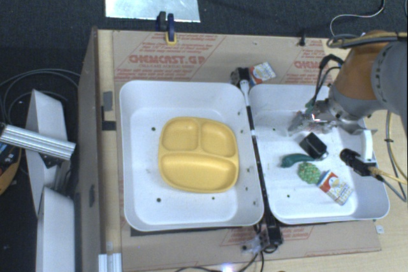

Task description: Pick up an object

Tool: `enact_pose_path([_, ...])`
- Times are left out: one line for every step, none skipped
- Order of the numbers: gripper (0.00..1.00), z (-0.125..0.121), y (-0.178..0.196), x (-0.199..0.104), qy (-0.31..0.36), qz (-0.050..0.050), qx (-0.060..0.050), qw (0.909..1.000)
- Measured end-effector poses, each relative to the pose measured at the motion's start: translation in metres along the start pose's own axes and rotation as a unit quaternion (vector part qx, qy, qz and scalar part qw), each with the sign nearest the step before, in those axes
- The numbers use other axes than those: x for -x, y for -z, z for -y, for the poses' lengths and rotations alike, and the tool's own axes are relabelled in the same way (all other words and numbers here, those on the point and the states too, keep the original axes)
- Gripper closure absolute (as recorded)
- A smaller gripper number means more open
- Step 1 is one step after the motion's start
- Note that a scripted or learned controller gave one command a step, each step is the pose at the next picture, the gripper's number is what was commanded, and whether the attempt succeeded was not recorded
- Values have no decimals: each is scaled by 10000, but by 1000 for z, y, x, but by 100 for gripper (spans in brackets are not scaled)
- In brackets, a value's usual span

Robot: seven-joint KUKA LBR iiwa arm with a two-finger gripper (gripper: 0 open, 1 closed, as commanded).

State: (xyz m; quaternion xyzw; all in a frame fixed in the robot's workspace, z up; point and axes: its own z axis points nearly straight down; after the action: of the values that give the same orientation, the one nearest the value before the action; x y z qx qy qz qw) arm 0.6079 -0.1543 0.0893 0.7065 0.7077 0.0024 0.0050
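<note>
The left white bin [141, 200] holds one thing: a yellow divided plate [198, 154] with three compartments, lying flat at the bin's middle.

The right white bin [284, 199] holds the loose things. A small black block [313, 144] lies near its middle. Just below it, towards the near edge, are a dark teal curved piece [294, 160] and a green bumpy ball-like toy [308, 172], touching or nearly so. A small red, white and blue packet [336, 188] lies beside the toy, nearer the near right corner.

The gripper [308, 119] is inside the right bin near its far edge, just above the black block. Whether it is open or closed cannot be told, and nothing is seen held in it.

Outside the bins, another small packet [261, 72] rests on the cardboard sheet [191, 59] by their far edges.
</note>
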Motion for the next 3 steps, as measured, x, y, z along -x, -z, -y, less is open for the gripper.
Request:
enact_pose_path([0, -63, 120, 34, 12, -6, -16, 10000])
enact_pose_path([0, -61, -6, 12, 13, -18, -43, 10000])
enact_pose_path([100, -63, 6, 13, 27, -8, -21, 10000])
